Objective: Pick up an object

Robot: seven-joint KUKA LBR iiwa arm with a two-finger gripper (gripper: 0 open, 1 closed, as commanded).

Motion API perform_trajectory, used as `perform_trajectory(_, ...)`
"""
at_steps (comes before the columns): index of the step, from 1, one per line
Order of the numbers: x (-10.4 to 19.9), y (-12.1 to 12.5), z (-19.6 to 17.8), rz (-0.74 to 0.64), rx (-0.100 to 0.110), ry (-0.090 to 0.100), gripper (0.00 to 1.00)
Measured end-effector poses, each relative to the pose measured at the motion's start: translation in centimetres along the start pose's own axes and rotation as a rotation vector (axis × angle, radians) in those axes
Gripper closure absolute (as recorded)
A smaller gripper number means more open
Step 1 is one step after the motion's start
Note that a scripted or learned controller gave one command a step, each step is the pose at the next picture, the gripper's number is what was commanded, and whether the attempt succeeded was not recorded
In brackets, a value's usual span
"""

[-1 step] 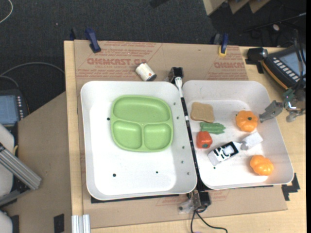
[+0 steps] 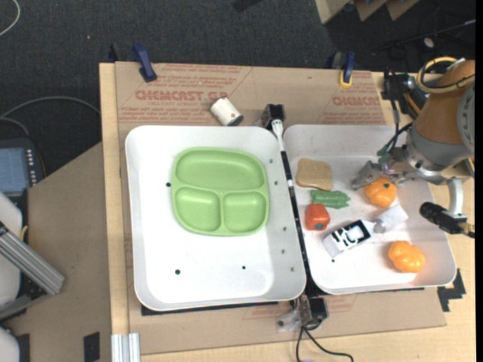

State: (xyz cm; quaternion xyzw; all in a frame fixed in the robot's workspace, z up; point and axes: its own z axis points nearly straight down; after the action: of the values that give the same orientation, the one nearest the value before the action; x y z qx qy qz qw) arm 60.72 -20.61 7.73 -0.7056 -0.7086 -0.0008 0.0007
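Note:
The right bin (image 2: 434, 274) holds several small objects. These include a tan bread slice (image 2: 314, 174), a green leafy piece (image 2: 330, 198), a red pepper (image 2: 317, 217) and a white-and-black box (image 2: 347, 236). A white packet (image 2: 391, 219) and an orange pumpkin-like fruit (image 2: 406, 256) lie there too. A second orange fruit (image 2: 380, 194) lies near the bin's far right. My gripper (image 2: 379, 175) hangs low right over that fruit. Its grey fingers (image 2: 363, 177) are spread open at the fruit's top edge, and nothing is held between them.
The left bin (image 2: 151, 277) carries a green divided plate (image 2: 221, 191). A small white cylinder (image 2: 225, 111) lies on the cardboard behind the bins. The arm's grey body (image 2: 445, 134) covers the right bin's far right corner. Clamps stand along the back edge of the bench.

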Motion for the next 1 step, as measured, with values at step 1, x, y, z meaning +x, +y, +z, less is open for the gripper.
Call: perform_trajectory(1,-0.30,0.02,-1.86,0.002,-0.004,-0.005,1.00)
